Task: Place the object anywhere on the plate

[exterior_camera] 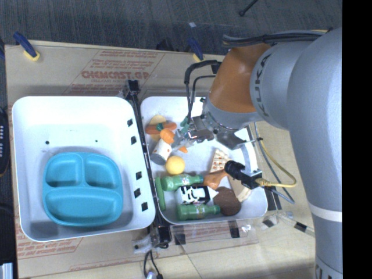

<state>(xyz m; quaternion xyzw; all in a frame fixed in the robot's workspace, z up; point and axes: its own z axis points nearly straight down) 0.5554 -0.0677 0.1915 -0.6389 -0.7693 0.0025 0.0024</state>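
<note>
A blue plate [83, 189] with three compartments lies in the left bin [35, 115] and has nothing on it. My gripper [188, 133] hangs low over the upper left part of the right bin [256, 211]. It is just right of an orange carrot-like toy [165, 135] and a pale yellow piece [157, 121]. Nothing shows plainly between its fingers. The big grey and orange wrist hides the bin's upper right part.
The right bin is crowded: a white cylinder [161, 150], a yellow ball [175, 165], two green bottles [179, 183] [197, 211], a black-and-white item [195, 195], a brown lump [228, 202] and a tan waffle piece [219, 158]. A divider with black clips [139, 156] separates the bins.
</note>
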